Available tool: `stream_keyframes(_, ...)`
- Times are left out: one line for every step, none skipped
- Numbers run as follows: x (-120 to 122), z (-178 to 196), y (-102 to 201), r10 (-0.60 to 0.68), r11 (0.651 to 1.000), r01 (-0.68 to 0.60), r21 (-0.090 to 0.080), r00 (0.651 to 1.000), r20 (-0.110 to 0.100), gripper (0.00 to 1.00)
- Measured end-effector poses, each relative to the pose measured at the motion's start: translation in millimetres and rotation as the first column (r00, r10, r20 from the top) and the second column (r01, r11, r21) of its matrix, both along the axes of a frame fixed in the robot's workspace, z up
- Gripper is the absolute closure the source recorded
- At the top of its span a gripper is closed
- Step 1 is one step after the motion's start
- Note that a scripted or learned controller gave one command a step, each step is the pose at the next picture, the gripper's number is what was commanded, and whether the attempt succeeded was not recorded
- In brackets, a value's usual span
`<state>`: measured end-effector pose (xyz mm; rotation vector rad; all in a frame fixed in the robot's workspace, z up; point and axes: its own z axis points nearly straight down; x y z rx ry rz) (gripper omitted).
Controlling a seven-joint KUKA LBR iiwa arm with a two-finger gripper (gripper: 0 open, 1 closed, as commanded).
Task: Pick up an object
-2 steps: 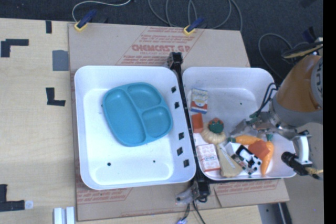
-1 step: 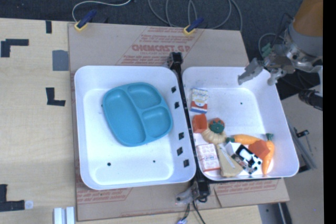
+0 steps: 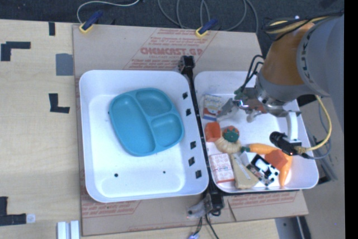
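Progress looks early: the metal two-finger gripper (image 3: 241, 104) hangs over the right white bin (image 3: 311, 175), and I cannot tell how its tips stand; nothing shows between them. Below it lie a small orange block (image 3: 212, 131) and a long orange carrot-shaped toy (image 3: 262, 148), crowded. The divider wall sits near; beyond it, a blue compartment plate (image 3: 146, 120).

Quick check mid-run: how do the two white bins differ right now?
The left bin holds one big thing, a blue divided tray; the right bin holds a clutter of small items, orange and tan among them. The gripper is over the right bin, not the left bin. Both are shallow, white and side by side.
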<state>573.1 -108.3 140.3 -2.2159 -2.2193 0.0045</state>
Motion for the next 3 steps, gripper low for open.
stream_keyframes(-9, -41, 2, -0.002, 1.000, 0.002, -0.004, 1.000, 0.011, 0.00)
stream_keyframes(-15, -52, 6, -0.006, 1.000, 0.006, -0.011, 1.000, 0.019, 0.00)
stream_keyframes(-13, -41, 10, -0.002, 1.000, 0.002, -0.004, 1.000, 0.018, 1.00)
